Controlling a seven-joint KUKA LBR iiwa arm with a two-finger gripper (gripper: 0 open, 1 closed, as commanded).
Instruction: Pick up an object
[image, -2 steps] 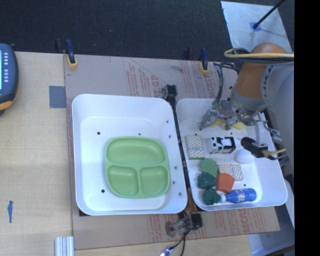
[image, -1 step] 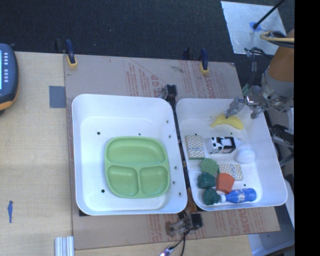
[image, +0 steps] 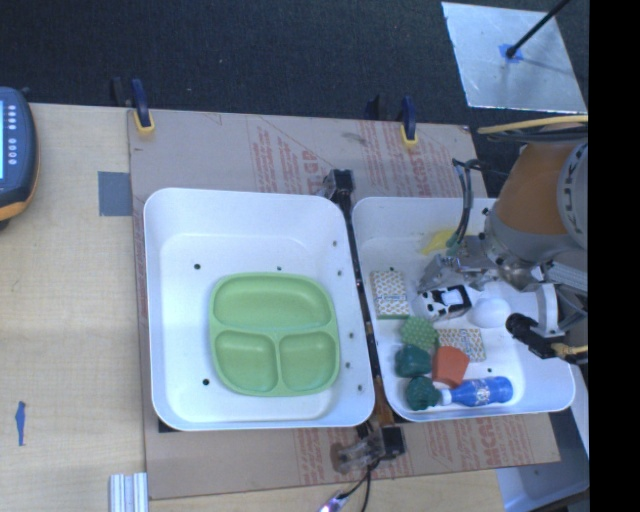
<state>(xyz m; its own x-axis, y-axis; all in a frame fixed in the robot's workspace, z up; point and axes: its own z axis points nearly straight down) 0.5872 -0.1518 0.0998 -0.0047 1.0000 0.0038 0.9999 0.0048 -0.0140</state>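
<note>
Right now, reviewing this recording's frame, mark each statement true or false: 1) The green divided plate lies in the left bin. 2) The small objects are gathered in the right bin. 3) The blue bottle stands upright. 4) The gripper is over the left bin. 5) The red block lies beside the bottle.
1) True: the green divided plate lies in the left bin.
2) True: they lie in the right bin.
3) False: the blue bottle lies on its side.
4) False: the gripper is over the right bin.
5) True: the red block lies just beside the bottle.
</note>
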